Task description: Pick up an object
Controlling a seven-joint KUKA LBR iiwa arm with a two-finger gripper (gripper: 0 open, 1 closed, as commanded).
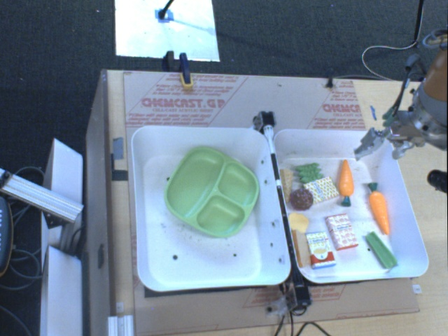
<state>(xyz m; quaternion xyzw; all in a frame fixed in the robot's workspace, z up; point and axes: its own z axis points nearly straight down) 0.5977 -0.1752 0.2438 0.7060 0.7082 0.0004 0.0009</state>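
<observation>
Pincer point(381, 143) hangs open and holds nothing over the right bin's point(413, 219) far right corner; the toys are not yet picked

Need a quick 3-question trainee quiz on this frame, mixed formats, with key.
1. True or false: the green divided plate lies in the left bin.
2. How many carrots lie in the right bin? A) one B) two C) four
3. Fill in: the hand hovers over the right bin's ____ corner.

Key:
1. True.
2. B: one carrot near the middle, another carrot further right.
3. Far right.
</observation>
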